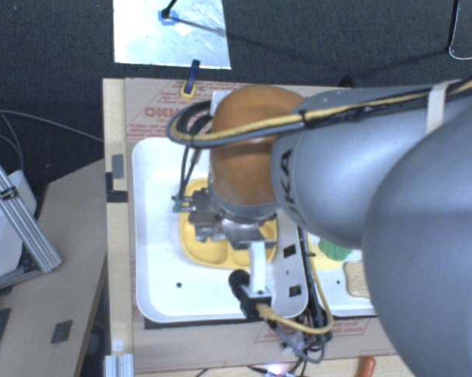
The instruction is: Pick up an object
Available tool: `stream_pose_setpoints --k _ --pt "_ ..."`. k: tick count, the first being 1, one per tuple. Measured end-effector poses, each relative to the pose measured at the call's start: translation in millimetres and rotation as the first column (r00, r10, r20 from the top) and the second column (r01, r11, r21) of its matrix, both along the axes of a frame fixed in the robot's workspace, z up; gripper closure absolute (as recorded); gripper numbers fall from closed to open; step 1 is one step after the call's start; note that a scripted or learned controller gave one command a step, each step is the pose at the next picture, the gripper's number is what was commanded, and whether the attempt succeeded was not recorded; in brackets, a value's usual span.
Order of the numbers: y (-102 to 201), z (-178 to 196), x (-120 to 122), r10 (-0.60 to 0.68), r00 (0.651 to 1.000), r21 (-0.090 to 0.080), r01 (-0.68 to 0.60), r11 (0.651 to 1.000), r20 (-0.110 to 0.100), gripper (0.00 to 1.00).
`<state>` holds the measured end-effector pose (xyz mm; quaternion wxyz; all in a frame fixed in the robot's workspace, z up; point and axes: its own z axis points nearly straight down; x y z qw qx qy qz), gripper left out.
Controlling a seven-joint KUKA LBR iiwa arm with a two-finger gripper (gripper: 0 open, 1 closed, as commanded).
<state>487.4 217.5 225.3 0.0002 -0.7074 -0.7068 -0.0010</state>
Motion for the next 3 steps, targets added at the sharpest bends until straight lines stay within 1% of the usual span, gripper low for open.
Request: stream_pose_setpoints --k 1,2,3 --pt "17 -124 29 0.002 1.000 -0.003 -0.002 1.000 -0.006 1.00" --pt "16 70 144 0.003 1.000 0.004 -0.003 1.000 0.019 1.00" --pt "-52 5 173 -0.005 1.000 -0.003 0.005 1.000 -0.002 1.00"
